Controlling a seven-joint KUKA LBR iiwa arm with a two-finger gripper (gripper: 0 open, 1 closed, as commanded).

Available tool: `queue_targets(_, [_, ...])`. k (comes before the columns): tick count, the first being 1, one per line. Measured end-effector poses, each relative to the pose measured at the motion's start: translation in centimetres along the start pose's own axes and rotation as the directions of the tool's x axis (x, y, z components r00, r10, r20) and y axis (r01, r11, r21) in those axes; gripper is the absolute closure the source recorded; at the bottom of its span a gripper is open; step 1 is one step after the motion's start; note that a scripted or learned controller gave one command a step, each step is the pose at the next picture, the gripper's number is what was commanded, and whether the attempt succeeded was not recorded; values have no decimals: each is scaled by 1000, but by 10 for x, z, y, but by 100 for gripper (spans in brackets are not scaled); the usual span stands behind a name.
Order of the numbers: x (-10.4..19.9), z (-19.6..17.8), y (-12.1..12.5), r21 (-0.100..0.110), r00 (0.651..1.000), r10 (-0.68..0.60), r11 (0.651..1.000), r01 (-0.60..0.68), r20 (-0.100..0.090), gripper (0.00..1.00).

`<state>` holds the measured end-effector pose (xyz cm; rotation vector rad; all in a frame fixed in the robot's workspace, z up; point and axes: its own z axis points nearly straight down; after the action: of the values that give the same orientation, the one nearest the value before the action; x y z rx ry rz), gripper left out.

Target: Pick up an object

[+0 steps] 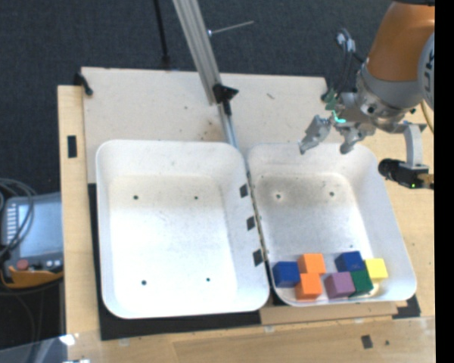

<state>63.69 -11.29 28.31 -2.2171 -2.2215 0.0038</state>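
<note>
gripper (330,141) open over right bin (390,225) far rim, blocks (329,275) bunched at near edge

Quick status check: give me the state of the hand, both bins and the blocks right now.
hand: open, holding nothing, above the right bin's far edge
right bin: holds all the blocks
blocks: clustered at the near edge, untouched
left bin: no blocks in it

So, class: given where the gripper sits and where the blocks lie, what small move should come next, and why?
Probably carry the gripper toward the near end of the right bin and stop above the blocks. It hangs open over the bin's far rim with nothing between its fingers, while the blocks cluster against the near wall.
</note>
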Motion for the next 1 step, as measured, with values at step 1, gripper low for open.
queue_targets(1, [0, -3, 1, -5, 1000, -1, 1000, 1, 1, 0])
